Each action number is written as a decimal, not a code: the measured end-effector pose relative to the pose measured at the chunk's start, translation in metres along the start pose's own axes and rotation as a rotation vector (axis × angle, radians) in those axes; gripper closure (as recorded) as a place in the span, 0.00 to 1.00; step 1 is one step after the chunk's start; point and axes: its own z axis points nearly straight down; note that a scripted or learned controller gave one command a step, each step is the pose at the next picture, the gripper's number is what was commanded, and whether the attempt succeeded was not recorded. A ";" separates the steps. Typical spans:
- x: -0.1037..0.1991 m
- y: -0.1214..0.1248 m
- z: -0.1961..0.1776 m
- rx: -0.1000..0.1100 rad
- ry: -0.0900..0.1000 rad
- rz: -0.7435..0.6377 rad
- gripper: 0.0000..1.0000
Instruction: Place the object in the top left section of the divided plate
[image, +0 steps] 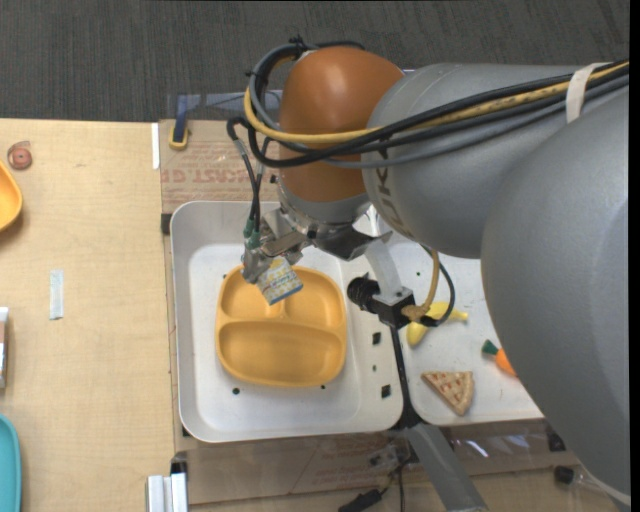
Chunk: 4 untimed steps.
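Gripper (266, 262): over the plate's top left section, fingers pinching a small blue-and-white packet (282, 285).
Divided plate (283, 350): yellow, in left bin (200, 400).

End effector (268, 262) over the yellow divided plate (285, 350) in left bin (195, 300); small packet (281, 285) just beneath.

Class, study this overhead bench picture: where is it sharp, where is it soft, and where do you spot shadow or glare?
Camera view: the yellow divided plastic plate and the toy pizza slice look fairly sharp; the bulky grey arm, close to the lens, looks soft; a sheen sits on its orange band; soft shadow falls on the left white bin beneath the gripper.
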 end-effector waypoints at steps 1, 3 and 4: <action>0.000 0.000 0.000 0.000 0.000 0.000 0.00; 0.011 0.001 -0.037 -0.003 -0.001 0.194 1.00; 0.010 0.012 0.018 -0.001 -0.001 0.203 1.00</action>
